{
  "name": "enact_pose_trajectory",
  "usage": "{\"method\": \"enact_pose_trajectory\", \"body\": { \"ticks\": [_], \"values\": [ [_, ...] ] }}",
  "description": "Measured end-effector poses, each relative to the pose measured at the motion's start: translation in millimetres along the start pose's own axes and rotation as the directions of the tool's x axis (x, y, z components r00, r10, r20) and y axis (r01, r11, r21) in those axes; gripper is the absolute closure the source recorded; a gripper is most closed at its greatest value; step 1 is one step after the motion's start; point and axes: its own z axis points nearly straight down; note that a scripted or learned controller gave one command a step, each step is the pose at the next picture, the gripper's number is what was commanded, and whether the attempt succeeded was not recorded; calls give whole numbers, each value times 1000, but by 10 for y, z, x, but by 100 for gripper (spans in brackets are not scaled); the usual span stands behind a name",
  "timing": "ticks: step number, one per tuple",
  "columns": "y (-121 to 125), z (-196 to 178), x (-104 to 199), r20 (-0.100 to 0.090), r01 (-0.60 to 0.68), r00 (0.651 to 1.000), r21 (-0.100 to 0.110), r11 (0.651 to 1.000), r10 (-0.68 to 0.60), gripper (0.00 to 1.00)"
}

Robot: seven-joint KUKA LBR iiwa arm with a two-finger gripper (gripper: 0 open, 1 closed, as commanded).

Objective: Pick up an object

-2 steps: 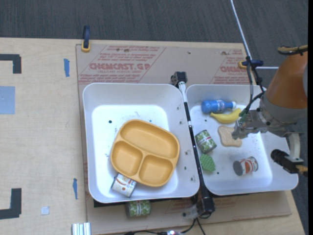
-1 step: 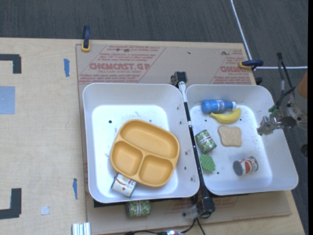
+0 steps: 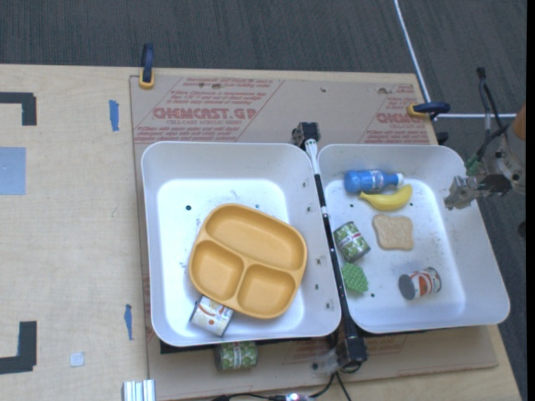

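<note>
The right bin (image 3: 468,307) holds a blue bottle (image 3: 372,180), a yellow banana (image 3: 390,198), a slice of bread (image 3: 393,232), a green can (image 3: 351,241), a small green leafy piece (image 3: 355,279) and a red-and-white can (image 3: 420,284) lying on its side. My gripper (image 3: 465,192) hangs at the bin's right rim, to the right of the banana and apart from every object. Nothing shows in its grasp.
In the left bin (image 3: 159,224) lie a yellow divided plate (image 3: 247,261) and a small white-and-red carton (image 3: 211,317) at its front edge. A green can (image 3: 236,356) rests on the board in front of that bin. A black divider (image 3: 322,215) separates the bins.
</note>
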Motion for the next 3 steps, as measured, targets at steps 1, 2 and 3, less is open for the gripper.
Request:
{"method": "enact_pose_trajectory", "body": {
  "ticks": [1,2,3],
  "values": [
    [258,39,1,0,0,1000,-1,1000,0,100],
    [749,6,1,0,0,1000,0,1000,0,100],
    [912,43,1,1,0,1000,-1,1000,0,100]
  ]
}}
